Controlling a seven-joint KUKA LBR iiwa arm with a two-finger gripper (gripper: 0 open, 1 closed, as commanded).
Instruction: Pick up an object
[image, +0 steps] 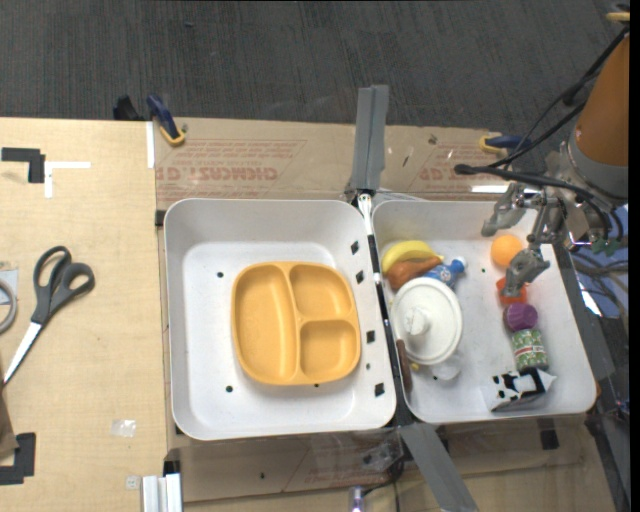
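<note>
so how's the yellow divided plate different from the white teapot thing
The yellow divided plate is flat, shallow and lies in the left bin; the white teapot is rounded, lidded with a knob, and sits in the right bin among other items. The plate is larger. Both rest untouched by the gripper.

Yellow-orange tray (296, 322), white bins (190, 330), orange ball (506, 249), purple ball (520, 316)

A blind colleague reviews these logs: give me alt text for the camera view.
A grey arm's gripper hangs over the right white bin, near an orange ball and small toys beside a white lidded pot. The left bin holds a yellow divided plate; scissors lie on the bench.
</note>
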